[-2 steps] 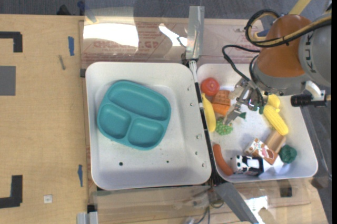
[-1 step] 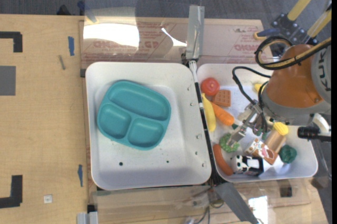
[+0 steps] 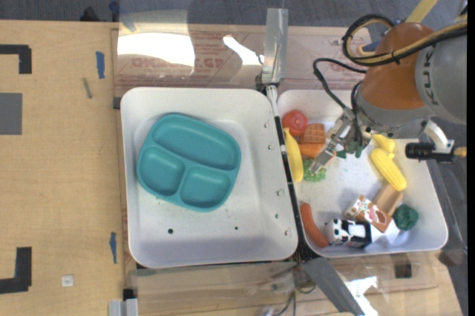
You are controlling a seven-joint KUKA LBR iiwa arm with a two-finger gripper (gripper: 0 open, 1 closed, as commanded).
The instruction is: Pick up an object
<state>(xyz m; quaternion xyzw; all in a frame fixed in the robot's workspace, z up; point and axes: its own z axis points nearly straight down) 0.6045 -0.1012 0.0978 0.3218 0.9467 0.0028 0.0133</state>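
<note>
The bench point(image 3: 59, 159) is carrying two white bins side by side, and the left bin point(image 3: 148, 233) is holding just a teal divided plate point(image 3: 190, 161), which is sitting flat and playing no part in the pick. The right bin point(image 3: 423, 233) is holding all the candidate objects, and the arm point(image 3: 404, 77) is reaching down into its upper left part from the right. The gripper point(image 3: 324, 161) is hanging low there, its fingers point(image 3: 328, 153) pointing down and left toward the bin's left wall; whether they are apart or closed cannot be told at this angle, and nothing is showing between them. Its tip is sitting just beside a banana point(image 3: 295, 155) lying along that wall, a waffle point(image 3: 312, 138) and a tomato point(image 3: 295, 120) above it, with a small green piece point(image 3: 316, 174) right under the tip. Well apart from it, a corn cob point(image 3: 388, 167), a sausage point(image 3: 312, 225), a black-and-white toy point(image 3: 349, 232), a carton point(image 3: 369, 211) and a green lump point(image 3: 406, 216) are lying lower in the bin. Judging from this, the approach is looking done, but the grasp and the lift are remaining: every object is resting on the bin floor and none is being carried yet.
</note>
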